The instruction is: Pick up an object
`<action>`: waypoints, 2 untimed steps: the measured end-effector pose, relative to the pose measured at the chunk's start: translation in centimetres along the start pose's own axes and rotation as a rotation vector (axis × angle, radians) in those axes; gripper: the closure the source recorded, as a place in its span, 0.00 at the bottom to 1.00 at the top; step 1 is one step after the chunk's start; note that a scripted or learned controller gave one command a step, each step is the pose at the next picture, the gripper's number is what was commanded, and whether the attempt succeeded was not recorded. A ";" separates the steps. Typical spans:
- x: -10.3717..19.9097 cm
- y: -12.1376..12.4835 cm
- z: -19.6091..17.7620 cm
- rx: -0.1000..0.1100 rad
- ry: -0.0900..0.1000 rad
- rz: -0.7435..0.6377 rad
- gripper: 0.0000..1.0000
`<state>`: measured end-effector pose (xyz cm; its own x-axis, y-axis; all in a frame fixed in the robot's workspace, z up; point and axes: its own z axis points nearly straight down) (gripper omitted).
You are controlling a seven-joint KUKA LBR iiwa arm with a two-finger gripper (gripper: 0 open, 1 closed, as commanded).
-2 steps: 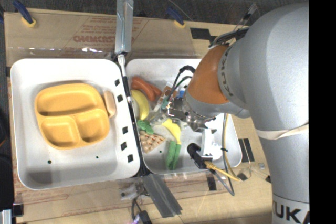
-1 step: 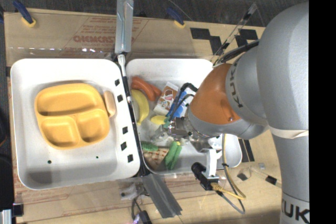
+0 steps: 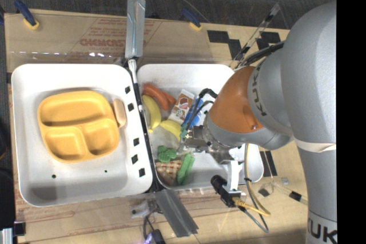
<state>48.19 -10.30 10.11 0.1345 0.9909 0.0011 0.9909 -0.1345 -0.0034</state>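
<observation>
**A:** camera view: arm [image 3: 269, 106] reaches in from the right, wrist low over the right bin [image 3: 171, 72]; gripper [image 3: 189, 143] sits at the bin's middle, just above the green toy [image 3: 167, 154] and the waffle-like piece [image 3: 169, 169]; whether the pincer is released or clenched I cannot tell, the wrist body hides it.

**B:** candidates?

**A:** all in the right bin, packed along its left wall; orange carrot-like piece [image 3: 159, 94] at the top; yellow banana [image 3: 152, 112] below it, touching a second yellow piece [image 3: 170, 127]; small printed packet [image 3: 184, 103] just beside a blue item [image 3: 194, 111]; green toy and waffle piece nearest the bottom edge, with a green stick [image 3: 186, 168] leaning on the waffle piece. Left bin [image 3: 23, 123] holds a yellow divided tray [image 3: 77, 126] and a tan piece [image 3: 119, 112] at its right edge; well apart from the gripper, so not the target in my judgement.

**B:** step in hand?

**A:** looks like descent onto the green toy or yellow piece; nothing visibly held, so I call the pick not yet done.

**B:** how to do it well?

**A:** centre over one item, not the seam between two; the cluster is tight, so a straddle likely pushes things aside; come straight down, close fully, lift slowly; keep off the divider wall [image 3: 137, 117]; confirm the item rises with the gripper before calling it a pick.
</observation>
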 end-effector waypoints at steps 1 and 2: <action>1.2 1.7 -5.2 -0.003 0.001 0.034 1.00; 2.2 8.1 -9.8 -0.002 -0.001 0.286 1.00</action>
<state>56.59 -9.24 19.92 0.4082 0.9129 -0.0005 0.9129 -0.4082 -0.0019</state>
